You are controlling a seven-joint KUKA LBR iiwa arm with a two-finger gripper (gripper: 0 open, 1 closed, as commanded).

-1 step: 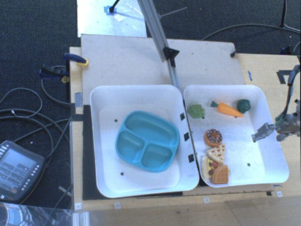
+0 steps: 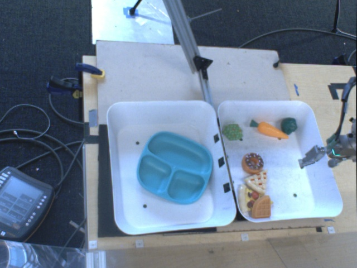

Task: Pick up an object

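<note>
Two shallow white plastic bins sit side by side on the pale wooden worktop. Left bin: one turquoise plastic divided plate with three compartments, lying flat near the middle. Right bin: six small toy food pieces. Along the far side, a knobbly green broccoli floret, an orange carrot with a green stub, and a dark green rounded leafy piece just beside the carrot's tip. Along the near-left side, a chocolate-frosted doughnut with sprinkles, a pizza slice, and a brown waffle-like square, the last two close together.

Tool: grey, at the right bin's right wall, apart from every item, holding nothing; how far it is open cannot be told at this size.

Handling, as a judgement: all pieces look light, rigid, smooth moulded plastic, likely to slide or roll under a poor pinch. The carrot stands clear of its neighbours along most of its length; a grip across its thick middle seems the safest choice. The doughnut, flat and isolated, would suit a pinch across its outer rim.
</note>
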